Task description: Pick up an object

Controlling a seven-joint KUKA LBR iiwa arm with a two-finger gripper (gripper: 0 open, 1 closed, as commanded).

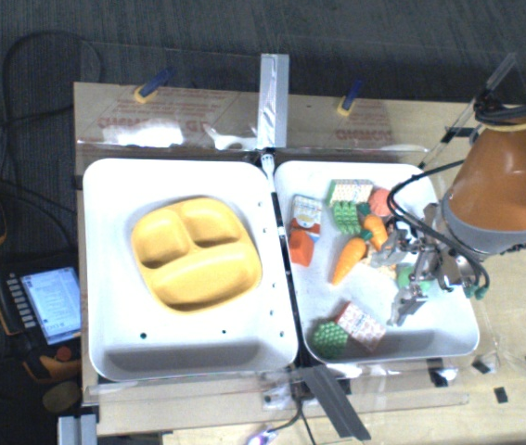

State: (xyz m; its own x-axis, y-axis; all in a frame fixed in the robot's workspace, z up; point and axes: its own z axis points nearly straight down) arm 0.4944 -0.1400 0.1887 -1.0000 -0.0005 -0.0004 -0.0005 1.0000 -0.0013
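1. The carrot (348,259) lies up and to the left of the gripper (409,306), its long axis slanting toward it (tip lower left).
2. Whether the gripper is wide or narrow, I cannot tell.
3. The right bin (467,341) holds both.

The bench (105,105) is a pale wooden board. Two shallow white bins rest on it side by side, touching along their inner rims: the left bin (105,248) and the right bin (457,336). Two clips, one near each far corner region, sit on the bench's far edge (151,84).
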